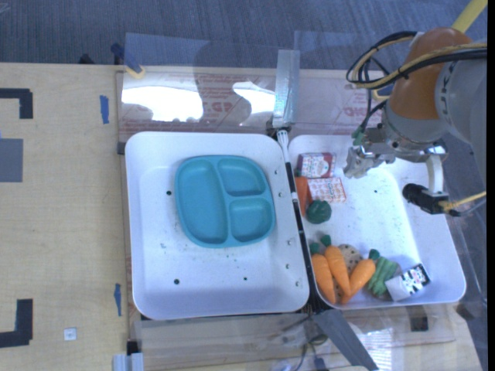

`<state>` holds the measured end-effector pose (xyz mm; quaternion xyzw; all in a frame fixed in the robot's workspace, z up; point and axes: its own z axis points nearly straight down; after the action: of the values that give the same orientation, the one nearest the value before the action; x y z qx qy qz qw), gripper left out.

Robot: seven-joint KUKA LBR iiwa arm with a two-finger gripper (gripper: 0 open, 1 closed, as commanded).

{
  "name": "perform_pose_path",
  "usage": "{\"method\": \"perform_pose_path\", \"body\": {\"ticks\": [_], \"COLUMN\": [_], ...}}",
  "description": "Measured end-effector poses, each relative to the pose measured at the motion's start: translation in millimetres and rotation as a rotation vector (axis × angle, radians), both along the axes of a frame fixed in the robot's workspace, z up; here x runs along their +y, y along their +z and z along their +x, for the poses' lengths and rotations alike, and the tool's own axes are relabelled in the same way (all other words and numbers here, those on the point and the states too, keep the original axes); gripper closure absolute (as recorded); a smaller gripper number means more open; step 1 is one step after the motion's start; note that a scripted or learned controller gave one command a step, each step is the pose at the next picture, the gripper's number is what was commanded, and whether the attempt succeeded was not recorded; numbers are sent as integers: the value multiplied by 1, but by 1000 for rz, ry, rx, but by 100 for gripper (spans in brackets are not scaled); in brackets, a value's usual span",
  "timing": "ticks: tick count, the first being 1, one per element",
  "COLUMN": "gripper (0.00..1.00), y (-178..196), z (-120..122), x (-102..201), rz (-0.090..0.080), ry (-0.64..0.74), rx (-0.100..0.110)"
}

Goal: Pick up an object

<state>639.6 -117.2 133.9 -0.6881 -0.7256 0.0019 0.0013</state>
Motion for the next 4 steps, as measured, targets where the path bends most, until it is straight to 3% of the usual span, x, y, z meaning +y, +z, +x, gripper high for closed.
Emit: {"method": "perform_pose_path", "body": {"ticks": [2, 3, 4], "gripper": [100, 0, 0], "y": [25, 24, -39], "z": [4, 4, -16], "x": [2, 2, 17], "rz": [-2, -2, -1], "ry": [3, 4, 10], "rx": [-14, -12, -23]}}
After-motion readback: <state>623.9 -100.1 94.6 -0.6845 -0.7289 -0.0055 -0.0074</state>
